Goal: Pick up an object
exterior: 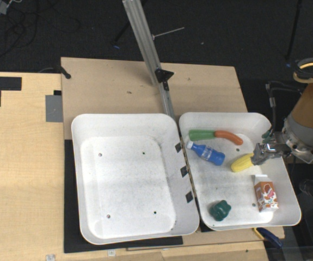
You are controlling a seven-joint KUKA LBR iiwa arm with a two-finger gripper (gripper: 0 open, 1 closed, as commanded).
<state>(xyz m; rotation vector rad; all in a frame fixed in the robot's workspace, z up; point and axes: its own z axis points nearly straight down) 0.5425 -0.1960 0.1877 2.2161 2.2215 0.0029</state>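
Observation:
The right bin holds several items. A carrot-shaped toy with a green end and an orange end lies near the bin's back wall. Just in front of it is a blue bottle. A yellow piece lies in the middle right. A red and white carton rests by the right wall, and a dark green lump sits near the front. My gripper hangs low over the right side of this bin, right next to the yellow piece's right end. Nothing shows as held.
The left bin stands beside the right one, with black clips along their shared edge. A slanted aluminium bar rises behind the bins. The arm's orange band is at the far right.

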